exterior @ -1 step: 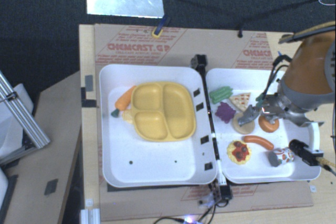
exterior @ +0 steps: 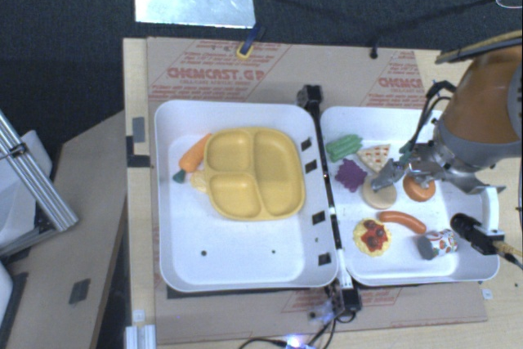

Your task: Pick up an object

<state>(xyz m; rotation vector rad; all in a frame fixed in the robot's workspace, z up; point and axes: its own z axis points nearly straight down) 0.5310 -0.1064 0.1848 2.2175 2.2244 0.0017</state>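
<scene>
Now | tool (exterior: 406, 176) over rt bin (exterior: 466, 270) | tan disc (exterior: 378, 194) just below-left | orange piece (exterior: 420, 189) beside | grip state: can't tell

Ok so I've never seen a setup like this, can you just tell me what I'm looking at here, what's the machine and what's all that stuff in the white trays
This is one picture from a camera fixed above a bench, looking down at a slant. The grey and orange shape on the right is a robot arm; its gripper hangs low over the right bin. I cannot tell whether it holds anything.

The right bin contains toy food: a green vegetable, a pizza slice, a purple piece, a tan disc, an orange round piece, a sausage, a small pasta plate and a small can.

The left bin holds a yellow divided plate with a toy carrot beside it.
</scene>
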